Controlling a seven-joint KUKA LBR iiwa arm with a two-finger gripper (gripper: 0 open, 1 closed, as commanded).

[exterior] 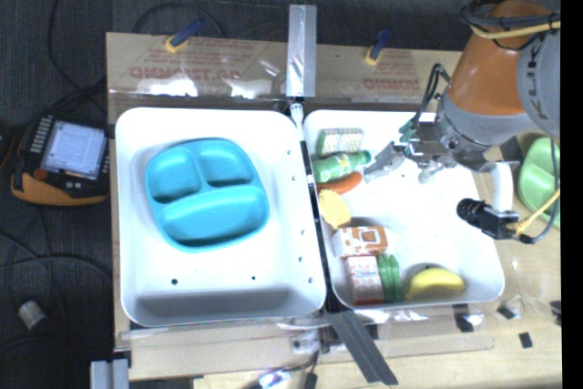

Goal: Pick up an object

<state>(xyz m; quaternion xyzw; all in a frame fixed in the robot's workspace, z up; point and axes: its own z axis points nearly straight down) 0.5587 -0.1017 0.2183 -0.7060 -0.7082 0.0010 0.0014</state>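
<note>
Reaching in from the right, the arm (496, 77) is holding its gripper (405, 155) open and unladen beside the bottle (339, 166); labels are showing illegibly blurred.

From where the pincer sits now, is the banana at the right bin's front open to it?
Probably yes. The banana lies with bare white floor around its upper and right sides, and nothing is stacked on it. The pincer is over the same bin, farther back.

Glossy blue plastic tray (208, 192), smooth white plastic bins (132, 223)
</note>
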